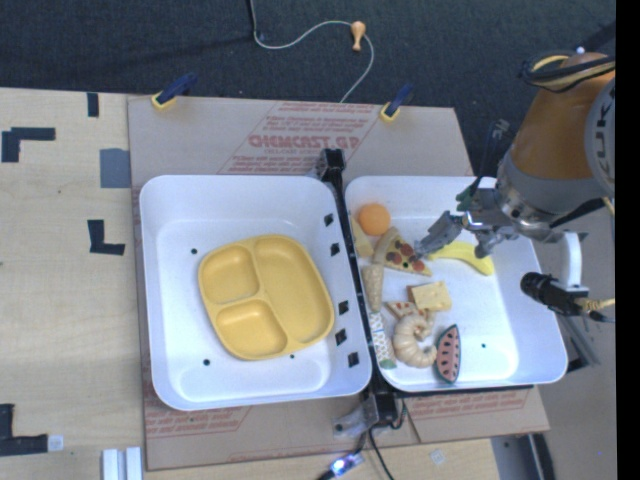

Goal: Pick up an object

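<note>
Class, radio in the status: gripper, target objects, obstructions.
Gripper low over right bin, holding nothing. Banana beside it, pizza slice close. Toys crowded together.

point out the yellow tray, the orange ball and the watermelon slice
yellow tray (pixel 265 296): camera view, left bin, point where its three compartments meet
orange ball (pixel 374 218): camera view, right bin, far left corner, point on its middle
watermelon slice (pixel 447 354): camera view, right bin, near edge, point on its red flesh

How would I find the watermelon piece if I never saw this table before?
Look at the two white bins and pick the right bin, the one full of toy food. Go to its near edge, just right of the curled croissant. The watermelon slice is the only piece that is red with dark seeds and a green rind.
</note>
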`<move>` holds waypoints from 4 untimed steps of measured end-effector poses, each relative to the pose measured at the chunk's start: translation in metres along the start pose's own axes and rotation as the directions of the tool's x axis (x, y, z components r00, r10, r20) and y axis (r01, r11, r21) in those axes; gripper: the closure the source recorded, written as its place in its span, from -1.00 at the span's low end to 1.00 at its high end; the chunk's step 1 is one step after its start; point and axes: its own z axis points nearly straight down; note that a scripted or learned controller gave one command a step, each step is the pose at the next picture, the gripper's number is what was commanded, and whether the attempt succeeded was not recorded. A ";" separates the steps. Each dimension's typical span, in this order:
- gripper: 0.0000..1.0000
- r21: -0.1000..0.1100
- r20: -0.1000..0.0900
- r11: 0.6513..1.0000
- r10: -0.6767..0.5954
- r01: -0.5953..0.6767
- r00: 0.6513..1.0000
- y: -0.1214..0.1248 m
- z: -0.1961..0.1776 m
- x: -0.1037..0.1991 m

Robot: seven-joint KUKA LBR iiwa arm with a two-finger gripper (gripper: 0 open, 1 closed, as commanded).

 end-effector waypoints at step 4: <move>-1.00 -0.018 -0.001 1.000 -0.004 0.004 1.000 0.013 0.128 0.018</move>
